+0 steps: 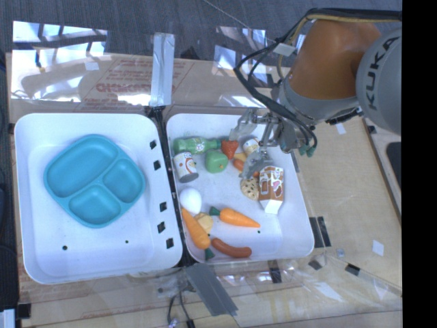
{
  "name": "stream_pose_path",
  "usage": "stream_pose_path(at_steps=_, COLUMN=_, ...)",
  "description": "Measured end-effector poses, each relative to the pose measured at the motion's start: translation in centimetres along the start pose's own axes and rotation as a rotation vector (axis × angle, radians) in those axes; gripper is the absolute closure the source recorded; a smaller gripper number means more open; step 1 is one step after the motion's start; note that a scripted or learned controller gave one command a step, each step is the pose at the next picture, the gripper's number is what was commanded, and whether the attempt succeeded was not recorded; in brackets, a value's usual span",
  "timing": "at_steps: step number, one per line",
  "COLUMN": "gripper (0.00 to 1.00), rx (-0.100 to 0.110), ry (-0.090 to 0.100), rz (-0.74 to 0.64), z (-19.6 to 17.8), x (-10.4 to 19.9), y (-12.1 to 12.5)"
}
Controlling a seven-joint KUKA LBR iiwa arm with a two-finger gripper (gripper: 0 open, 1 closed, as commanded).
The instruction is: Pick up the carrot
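The end effector (254, 157) is hanging over the upper part of the right bin (295, 232), among a cluster of toy food near a cookie (249, 188) and a small carton (271, 186). Whether it is spread or closed cannot be told, and nothing is visibly being gripped.

The carrot (237, 217) is lying in the lower middle of the same bin, below the end effector and slightly toward the left bin (27, 183), well apart from it. Its long axis is running nearly left to right, green top at the left, tip pointing right and a little down. A second, larger carrot (195, 229) is lying beside the bin's left wall, running diagonally, with a sausage (231, 249) just below and an egg (190, 200) above. Judging from this, the arm is needing to travel down the view and align across the carrot's width.
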State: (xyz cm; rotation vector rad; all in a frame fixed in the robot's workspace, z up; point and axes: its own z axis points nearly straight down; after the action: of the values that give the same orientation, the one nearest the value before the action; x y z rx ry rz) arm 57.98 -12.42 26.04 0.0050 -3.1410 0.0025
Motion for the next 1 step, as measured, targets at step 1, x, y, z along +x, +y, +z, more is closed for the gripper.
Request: stream_pose_path(at_steps=1, gripper=0.00, rx=-0.002, ry=0.003, rz=0.017, z=4.86, x=7.37, y=1.82)
